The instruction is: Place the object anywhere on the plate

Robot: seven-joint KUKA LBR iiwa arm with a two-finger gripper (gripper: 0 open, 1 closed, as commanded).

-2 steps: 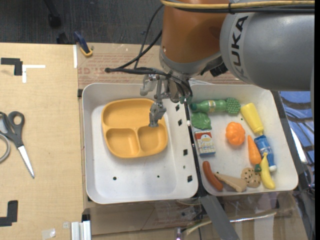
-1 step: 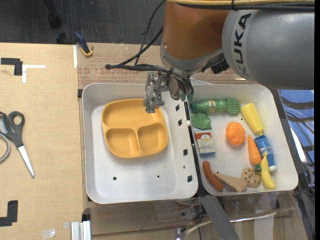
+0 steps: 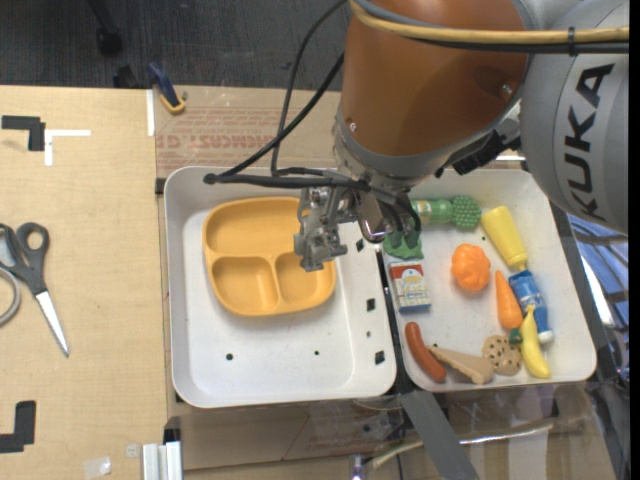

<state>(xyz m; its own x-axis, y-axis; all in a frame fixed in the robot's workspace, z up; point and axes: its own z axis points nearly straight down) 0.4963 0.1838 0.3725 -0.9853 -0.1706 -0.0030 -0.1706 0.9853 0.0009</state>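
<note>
White bin [image 3: 260, 373] bears smooth 3-compartment yellow plate [image 3: 250, 258].

The plate [image 3: 262, 258] looks like smooth moulded plastic with a soft sheen, and the two white bins [image 3: 270, 368] read as the same sort of plastic, matt and a little scuffed. The toy foods seem plastic too (the yellow bottle [image 3: 504, 236] and the orange fruit [image 3: 470, 267] are faintly glossy), while the small carton [image 3: 409, 288] looks like printed card. The arm's orange band [image 3: 430, 58] is glossy, the scissors [image 3: 40, 288] have bare metal blades, and the bench top [image 3: 80, 368] is matt brown cardboard.
</note>
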